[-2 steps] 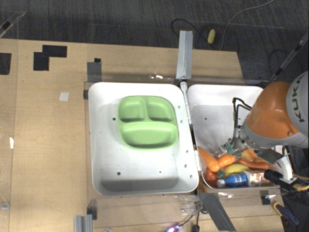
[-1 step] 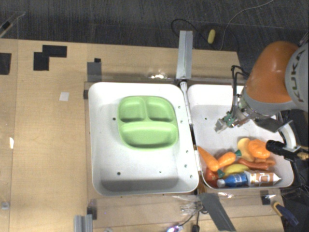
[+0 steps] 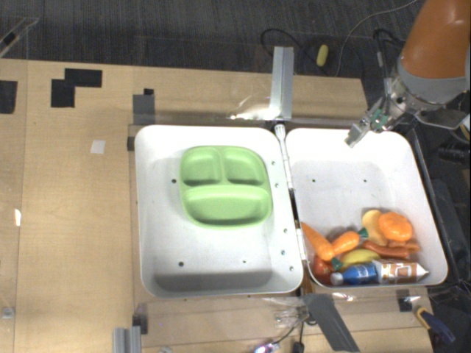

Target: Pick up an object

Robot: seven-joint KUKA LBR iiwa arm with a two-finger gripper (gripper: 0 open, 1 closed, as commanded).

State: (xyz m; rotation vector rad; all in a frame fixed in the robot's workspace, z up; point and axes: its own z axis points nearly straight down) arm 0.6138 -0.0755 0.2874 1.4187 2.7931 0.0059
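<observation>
Toy foods are heaped in the near right corner of the right bin [image 3: 353, 175]. Among them are an orange fruit [image 3: 395, 226], a carrot [image 3: 318, 241], a yellow banana [image 3: 360, 257] and a blue-and-white bottle [image 3: 379, 273] lying on its side. My gripper [image 3: 364, 129] hangs over the far edge of that bin, well away from the heap. Nothing shows in it. The orange band of the arm [image 3: 441, 28] is at the top right.
A green divided plate [image 3: 224, 184] lies in the left bin [image 3: 158, 219]. A metal post [image 3: 282, 79] stands behind the seam between the bins. Cables run along the dark floor at the back right.
</observation>
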